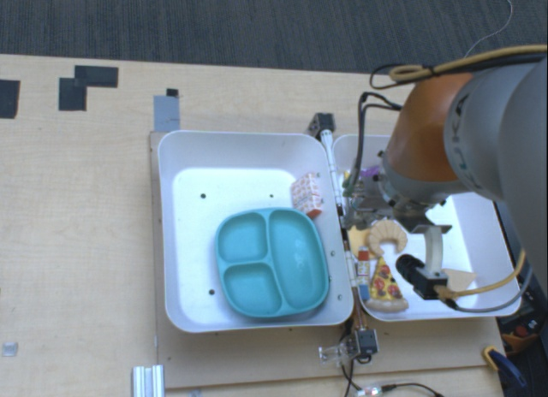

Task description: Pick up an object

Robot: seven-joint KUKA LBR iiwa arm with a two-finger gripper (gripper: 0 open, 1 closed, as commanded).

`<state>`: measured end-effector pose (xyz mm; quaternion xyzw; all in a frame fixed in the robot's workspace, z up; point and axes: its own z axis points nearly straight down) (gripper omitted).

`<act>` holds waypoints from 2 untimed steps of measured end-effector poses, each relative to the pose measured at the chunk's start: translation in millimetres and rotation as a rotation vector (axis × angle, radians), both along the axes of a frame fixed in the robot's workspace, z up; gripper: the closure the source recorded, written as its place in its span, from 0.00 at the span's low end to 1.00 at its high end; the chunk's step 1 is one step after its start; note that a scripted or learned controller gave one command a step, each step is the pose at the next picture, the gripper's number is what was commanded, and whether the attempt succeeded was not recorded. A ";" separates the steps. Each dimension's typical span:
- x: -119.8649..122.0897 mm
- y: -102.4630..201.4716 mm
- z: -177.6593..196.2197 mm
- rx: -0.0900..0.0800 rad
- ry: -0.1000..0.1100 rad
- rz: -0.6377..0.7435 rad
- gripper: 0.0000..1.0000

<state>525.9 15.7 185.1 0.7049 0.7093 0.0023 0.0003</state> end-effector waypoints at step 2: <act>-27.8 -101.6 -2.4 -0.004 0.002 -0.003 0.00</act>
